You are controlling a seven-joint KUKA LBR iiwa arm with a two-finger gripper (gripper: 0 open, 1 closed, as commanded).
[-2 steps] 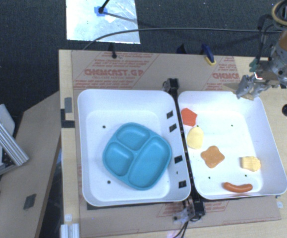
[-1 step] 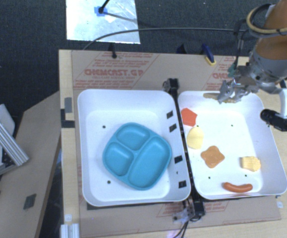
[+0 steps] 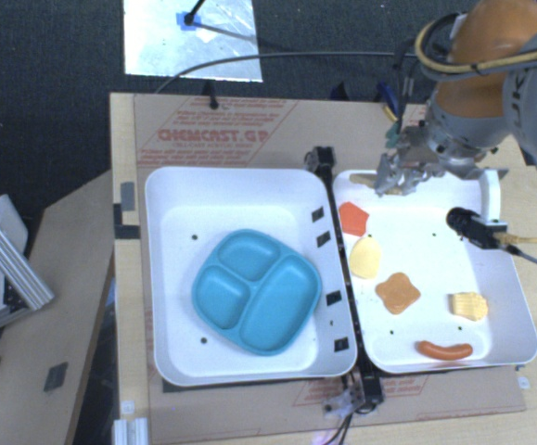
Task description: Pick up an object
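Wooden bench (image 3: 73,248) w/ two white bins, blue divided plate (image 3: 255,291) in left bin (image 3: 171,248), toy foods in right bin (image 3: 505,295), gripper (image 3: 400,182) at its far edge, open/shut unclear.

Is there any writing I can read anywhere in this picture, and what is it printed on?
"CHEMCAST GP" in large red letters, on the brown sheet lying under the bins, above the left bin.
Smaller red print in lines above and below that name on the same sheet: too small and blurred to read.
More red print on the sheet's front edge, below the bins: blurred, unreadable.
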